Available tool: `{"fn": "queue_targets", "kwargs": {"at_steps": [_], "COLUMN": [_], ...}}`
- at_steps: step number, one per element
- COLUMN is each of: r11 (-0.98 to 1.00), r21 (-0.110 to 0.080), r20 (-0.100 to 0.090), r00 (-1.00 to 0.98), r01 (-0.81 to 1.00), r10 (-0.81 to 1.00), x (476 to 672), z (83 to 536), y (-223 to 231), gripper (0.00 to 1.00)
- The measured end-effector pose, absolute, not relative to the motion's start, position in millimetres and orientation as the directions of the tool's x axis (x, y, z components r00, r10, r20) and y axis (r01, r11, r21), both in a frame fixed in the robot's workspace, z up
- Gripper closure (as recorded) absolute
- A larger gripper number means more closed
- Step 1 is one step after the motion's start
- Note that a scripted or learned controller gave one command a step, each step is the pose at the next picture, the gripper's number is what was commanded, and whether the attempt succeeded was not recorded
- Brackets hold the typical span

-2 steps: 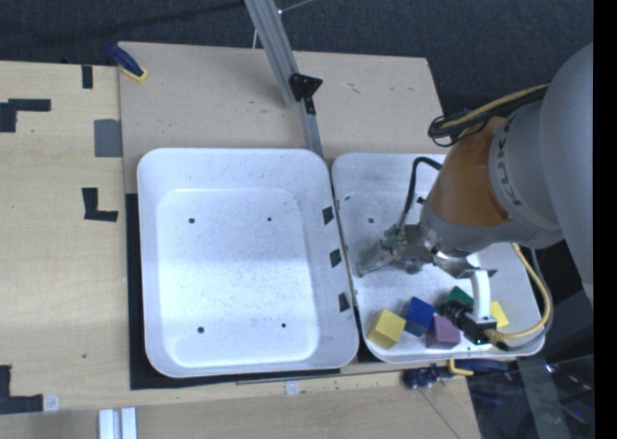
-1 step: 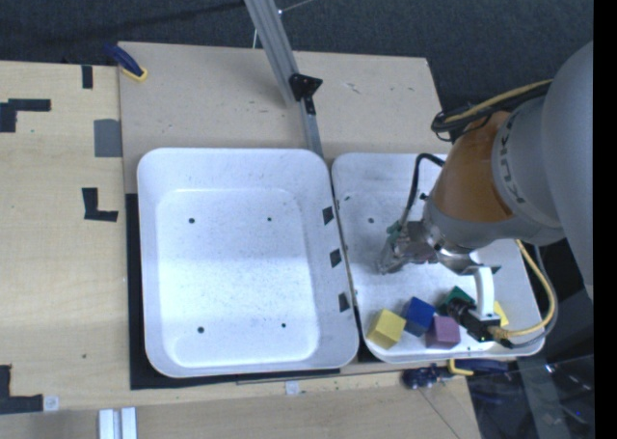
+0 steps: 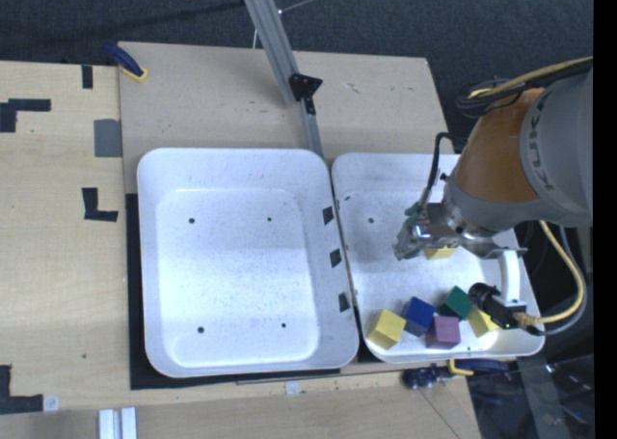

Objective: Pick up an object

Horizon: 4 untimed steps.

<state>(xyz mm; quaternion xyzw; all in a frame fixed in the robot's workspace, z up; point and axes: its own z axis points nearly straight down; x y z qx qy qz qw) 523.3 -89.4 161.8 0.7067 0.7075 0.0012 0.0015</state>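
Resting on the floor of the right shallow white bin (image 3: 386, 186), a small pale yellow block (image 3: 442, 252) is seen directly beneath the two-finger gripper (image 3: 416, 236), partly covered by the wrist. Contact between block and gripper cannot be confirmed, and how far the claw is open cannot be told from this angle; no object is visibly held.

Nearer the bin's front edge, a cluster of loose cubes is located: a yellow cube (image 3: 388, 328) at the left, a blue cube (image 3: 419, 315) just beside it, a purple cube (image 3: 445, 330) next along, a green cube (image 3: 459, 302) behind the purple one, and a second yellow piece (image 3: 480, 321) at the right, close to a black cylindrical fitting (image 3: 490, 302) on the arm's cabling.

The grey arm with its orange band (image 3: 496, 152) is positioned over the bin's right half, entering from the right. The left shallow white bin (image 3: 154, 177) is set alongside, touching the right bin at a shared rim. Both bins are carried on a light wooden bench (image 3: 212, 90), across which a slanted grey metal rail (image 3: 275, 32) is mounted.
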Motion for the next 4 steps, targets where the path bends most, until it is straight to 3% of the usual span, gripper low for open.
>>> {"fn": "queue_targets", "kwargs": {"at_steps": [1,2,4], "r11": [0.002,0.008,0.007], "r21": [0.004,-0.001,-0.002], "r20": [-0.001,0.002,0.001], "r00": [-0.002,-0.008,-0.007], "r01": [1.0,1.0,1.0], "r10": [1.0,1.0,1.0], "x": [524.5,535.7,535.8], "z": [214.4,222.8,233.2], "y": [-89.3,-28.8,62.0], "gripper": [1.0,1.0,1.0]}}
